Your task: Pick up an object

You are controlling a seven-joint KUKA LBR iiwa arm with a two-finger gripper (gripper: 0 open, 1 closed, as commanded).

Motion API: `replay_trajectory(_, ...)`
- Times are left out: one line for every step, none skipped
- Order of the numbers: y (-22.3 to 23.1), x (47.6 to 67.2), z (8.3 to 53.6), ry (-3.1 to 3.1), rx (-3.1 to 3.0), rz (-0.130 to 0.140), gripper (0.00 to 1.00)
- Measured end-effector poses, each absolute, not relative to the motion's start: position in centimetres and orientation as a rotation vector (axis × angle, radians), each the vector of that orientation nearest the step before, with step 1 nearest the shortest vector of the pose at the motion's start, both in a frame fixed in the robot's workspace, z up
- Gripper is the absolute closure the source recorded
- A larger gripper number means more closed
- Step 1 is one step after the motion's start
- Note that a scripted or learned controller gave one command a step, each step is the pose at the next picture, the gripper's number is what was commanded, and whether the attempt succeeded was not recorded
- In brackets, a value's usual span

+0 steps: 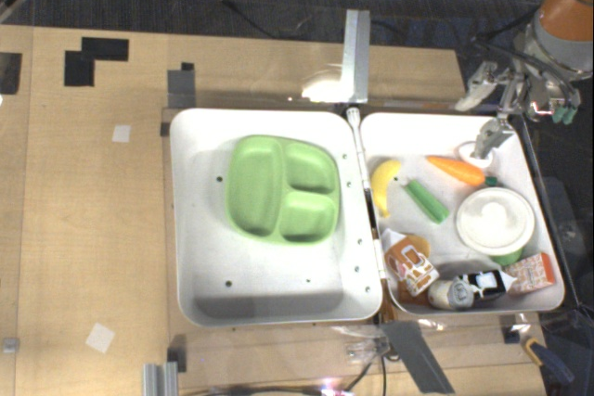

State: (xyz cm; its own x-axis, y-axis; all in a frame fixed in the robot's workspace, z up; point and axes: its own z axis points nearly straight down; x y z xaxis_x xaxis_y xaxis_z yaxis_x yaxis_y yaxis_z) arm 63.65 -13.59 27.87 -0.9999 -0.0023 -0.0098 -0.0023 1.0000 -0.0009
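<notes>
My gripper (485, 114) hangs over the far right corner of the right bin (548, 199), with its fingers spread open and nothing between them. Just below it lies an orange carrot (455, 169). The same bin also holds a yellow banana (384, 184), a green cylinder (428, 200), a white bowl (495, 220), a brown snack packet (411, 262), a small dark bottle (467, 290) and an orange carton (532, 272). A green divided plate (283, 188) rests in the left bin (200, 227).
A metal post (356, 56) stands behind the wall between the two bins. Wooden bench top (83, 227) stretches to the left. The right bin's objects are packed close together, above all along its near edge.
</notes>
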Motion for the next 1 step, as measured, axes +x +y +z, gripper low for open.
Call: replay_trajectory(-13.36,66.39,11.88,3.141,0.022,0.003,0.00)
